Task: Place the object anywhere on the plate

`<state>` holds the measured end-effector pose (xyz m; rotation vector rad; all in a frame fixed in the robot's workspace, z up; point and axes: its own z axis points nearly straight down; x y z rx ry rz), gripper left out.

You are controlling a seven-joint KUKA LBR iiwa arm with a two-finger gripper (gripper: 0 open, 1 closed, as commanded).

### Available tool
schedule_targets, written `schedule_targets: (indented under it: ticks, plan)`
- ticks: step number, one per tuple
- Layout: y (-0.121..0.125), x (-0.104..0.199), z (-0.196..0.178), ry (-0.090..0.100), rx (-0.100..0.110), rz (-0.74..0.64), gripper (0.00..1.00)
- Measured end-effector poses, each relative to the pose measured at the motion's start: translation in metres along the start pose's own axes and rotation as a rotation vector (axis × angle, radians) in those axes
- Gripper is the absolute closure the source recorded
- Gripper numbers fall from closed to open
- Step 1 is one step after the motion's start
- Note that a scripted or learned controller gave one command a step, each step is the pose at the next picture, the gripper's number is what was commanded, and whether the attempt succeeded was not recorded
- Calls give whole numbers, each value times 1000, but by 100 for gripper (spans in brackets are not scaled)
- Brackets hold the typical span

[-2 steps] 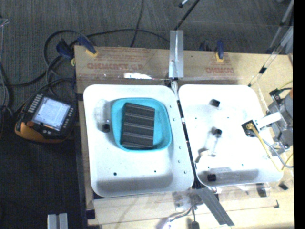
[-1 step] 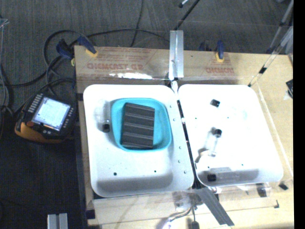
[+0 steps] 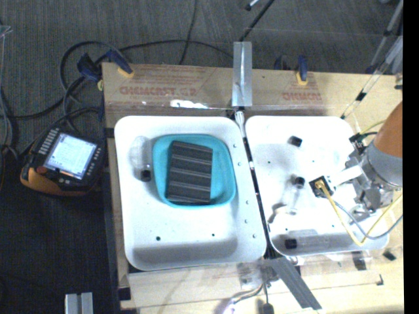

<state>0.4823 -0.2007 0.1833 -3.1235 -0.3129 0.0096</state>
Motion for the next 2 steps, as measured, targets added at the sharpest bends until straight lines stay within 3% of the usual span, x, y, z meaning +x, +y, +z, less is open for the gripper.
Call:
schedule_targets:
  ticks: [1, 2]
  plan:
    - [23, -4, -117, 2, -4, -29, 0]
    - [24, -1, 92, 12, -4, -4, 0]
